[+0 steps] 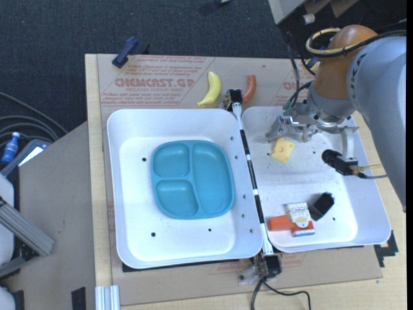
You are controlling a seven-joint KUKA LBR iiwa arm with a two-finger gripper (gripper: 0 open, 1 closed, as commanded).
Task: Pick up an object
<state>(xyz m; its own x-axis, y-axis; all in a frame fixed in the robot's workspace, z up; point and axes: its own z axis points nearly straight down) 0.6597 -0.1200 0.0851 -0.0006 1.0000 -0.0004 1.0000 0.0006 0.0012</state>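
The grey arm with the orange band is reaching in from the right and hanging its two-finger metal gripper (287, 129) low over the far end of the right-hand shallow white plastic bin (368, 234). Just beneath and slightly nearer than the fingertips a small pale-yellow wedge, like a foam cheese piece (282, 150), is lying flat on the bin floor; it looks to be the object being targeted, though nothing is sitting between the fingers. The fingers appear spread a little apart, gripping nothing. Farther toward the near end of the same bin, a small black rounded block (321, 205) and a flat orange-and-white carton (293, 219) are resting close together. Left of the gripper, the other white bin (122, 192) is holding a smooth turquoise sectioned plastic tray (192, 177).
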